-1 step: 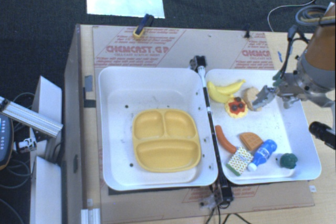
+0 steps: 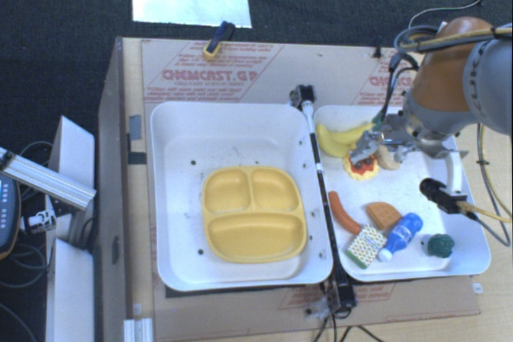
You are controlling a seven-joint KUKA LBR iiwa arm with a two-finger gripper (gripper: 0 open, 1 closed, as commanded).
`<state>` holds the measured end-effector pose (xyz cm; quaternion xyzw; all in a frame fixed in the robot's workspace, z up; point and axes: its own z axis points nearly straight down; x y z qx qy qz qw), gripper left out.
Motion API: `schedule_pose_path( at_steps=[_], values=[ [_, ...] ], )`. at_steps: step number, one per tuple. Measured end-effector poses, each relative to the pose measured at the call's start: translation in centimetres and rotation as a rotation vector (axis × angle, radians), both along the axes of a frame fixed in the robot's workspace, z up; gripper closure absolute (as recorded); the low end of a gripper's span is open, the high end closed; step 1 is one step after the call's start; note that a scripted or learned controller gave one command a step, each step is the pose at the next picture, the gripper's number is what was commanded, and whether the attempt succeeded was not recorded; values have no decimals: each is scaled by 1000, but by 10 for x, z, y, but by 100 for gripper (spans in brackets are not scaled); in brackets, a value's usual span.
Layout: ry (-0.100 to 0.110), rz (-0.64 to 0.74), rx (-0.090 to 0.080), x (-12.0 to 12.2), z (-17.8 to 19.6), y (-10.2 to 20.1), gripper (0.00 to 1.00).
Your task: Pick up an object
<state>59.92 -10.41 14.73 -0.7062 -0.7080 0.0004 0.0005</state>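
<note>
Gripper [image 2: 370, 150] low in the right bin [image 2: 473, 252], over the small pizza toy [image 2: 361, 167] beside the banana [image 2: 341, 138]. Finger spread impossible to tell. Yellow divided plate [image 2: 254, 213] in the left bin [image 2: 176, 172].

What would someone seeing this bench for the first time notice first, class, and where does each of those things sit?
The yellow divided plate stands out, lying alone in the middle of the left bin. Next comes the cluster of toy food in the right bin: a banana at the far end, a sausage by the divider, a blue bottle near the front. The grey arm's end effector reaches in from the right, low over the pizza slice.
</note>
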Motion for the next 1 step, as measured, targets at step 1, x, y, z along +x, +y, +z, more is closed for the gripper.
schedule_pose_path(
  at_steps=[1],
  values=[
    [-1, -1, 0, 9, -64, -13, 0]
  ],
)
